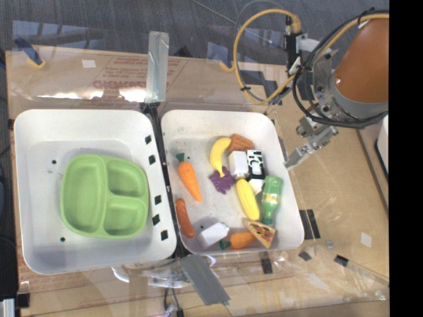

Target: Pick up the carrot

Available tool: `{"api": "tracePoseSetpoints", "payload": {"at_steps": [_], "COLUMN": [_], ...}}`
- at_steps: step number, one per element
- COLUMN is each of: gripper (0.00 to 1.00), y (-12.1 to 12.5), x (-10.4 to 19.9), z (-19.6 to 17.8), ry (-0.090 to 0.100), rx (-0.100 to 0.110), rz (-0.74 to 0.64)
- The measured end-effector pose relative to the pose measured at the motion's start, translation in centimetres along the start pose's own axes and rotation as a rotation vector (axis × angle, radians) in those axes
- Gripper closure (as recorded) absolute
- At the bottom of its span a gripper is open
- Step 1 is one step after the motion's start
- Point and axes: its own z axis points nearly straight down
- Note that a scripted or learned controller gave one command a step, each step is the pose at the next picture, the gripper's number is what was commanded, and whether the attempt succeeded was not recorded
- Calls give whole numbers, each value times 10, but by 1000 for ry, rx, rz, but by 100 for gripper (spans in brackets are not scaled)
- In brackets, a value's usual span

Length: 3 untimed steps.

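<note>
You will find the carrot (190, 179) in the right bin (280, 139), lying flat in its left half with the green stem end toward the far wall and the tip pointing toward you. It touches none of its neighbours. Just nearer along the left wall lies a sausage (184, 217), apart from the carrot.

To the right of the carrot, note a banana (219, 152), a bunch of purple grapes (223, 180) just below it, an ear of corn (248, 199) and a green bottle (270, 200) beside the corn. A slice of pizza (260, 232) and a white block (213, 232) lie near the front wall.

The left bin (39, 127) holds a green divided plate (104, 195) set flat in its middle.

The arm (360, 61) stands outside the right bin, past its far right corner. The gripper (310, 144) hangs over the bench beside that corner, well apart from the carrot. You cannot tell from this view how the gripper is set; nothing is seen in its grasp.
</note>
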Motion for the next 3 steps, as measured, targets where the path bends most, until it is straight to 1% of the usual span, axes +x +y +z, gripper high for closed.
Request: {"api": "tracePoseSetpoints", "payload": {"at_steps": [1,2,3], "gripper": [100,100,100], "y": [-10,41,21], "x": [-12,-33,-61], "z": [-5,34,24], "ry": [0,-5,-3], "rx": [1,-5,1], "rz": [-332,-515,-629]}}
